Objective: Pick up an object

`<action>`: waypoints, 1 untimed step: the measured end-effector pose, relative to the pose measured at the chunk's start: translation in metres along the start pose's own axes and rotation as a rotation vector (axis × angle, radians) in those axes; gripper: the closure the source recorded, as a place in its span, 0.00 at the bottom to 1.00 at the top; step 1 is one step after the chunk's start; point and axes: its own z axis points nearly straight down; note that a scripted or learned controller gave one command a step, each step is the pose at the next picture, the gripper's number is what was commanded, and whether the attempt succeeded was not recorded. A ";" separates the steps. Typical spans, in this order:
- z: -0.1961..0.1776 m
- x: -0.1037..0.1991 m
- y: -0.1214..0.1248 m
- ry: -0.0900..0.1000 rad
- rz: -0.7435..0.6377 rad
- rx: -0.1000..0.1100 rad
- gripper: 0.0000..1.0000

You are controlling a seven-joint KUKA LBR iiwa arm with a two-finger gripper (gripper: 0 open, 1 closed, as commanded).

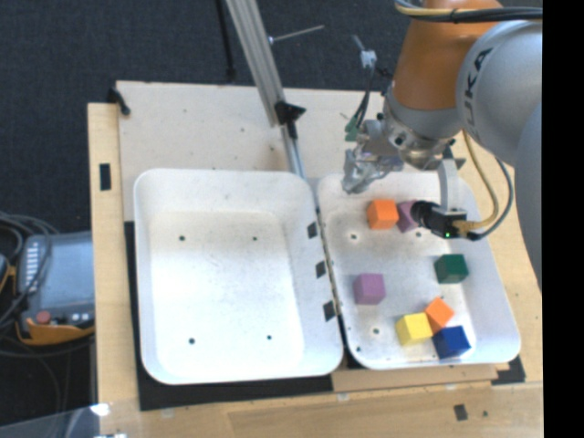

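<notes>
Even, fairly bright overhead light; two shallow white plastic bins nr overexposed, w/ soft shadows by their rims. Slightly soft focus, grainy; dark floor underexposed at edges.

6 small blocks lie in the right bin: orange block farthest back, green block, purple block, then yellow block, small orange block and blue block clustered nearest the front.

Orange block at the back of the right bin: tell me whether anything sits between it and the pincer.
Nothing visible stands between them. The pincer hangs over the right bin's back left corner, and the orange block lies just to its right with bare bin floor between. A purple block touches the orange block's far side.
</notes>
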 end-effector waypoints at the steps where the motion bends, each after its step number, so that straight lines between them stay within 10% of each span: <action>1: 0.018 0.050 -0.007 -0.001 0.001 0.001 1.00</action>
